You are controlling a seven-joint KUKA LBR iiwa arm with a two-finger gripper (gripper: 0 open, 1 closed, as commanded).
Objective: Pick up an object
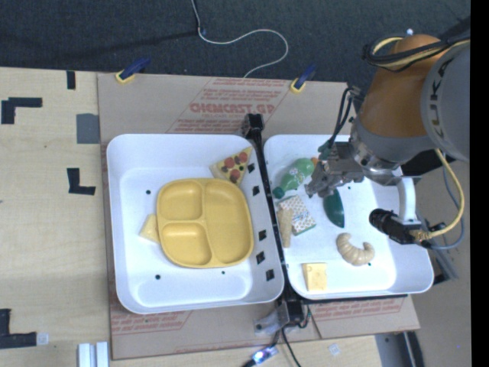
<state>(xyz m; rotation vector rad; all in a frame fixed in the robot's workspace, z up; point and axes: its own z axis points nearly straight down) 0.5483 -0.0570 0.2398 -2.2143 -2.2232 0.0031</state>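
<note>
My gripper hangs over the right bin, near its middle left. Just below and to its right lies a dark green pepper-like object. A lighter green object lies to the gripper's left, close by. A patterned packet rests below the gripper beside the divider. A cream croissant-shaped piece and a yellow cheese block lie toward the bin's front. Nothing shows between the fingers.
The left bin holds a yellow divided plate, a pizza slice at its back right corner and a yellow wedge beside the plate. The arm's orange band and grey body overhang the right bin's back right.
</note>
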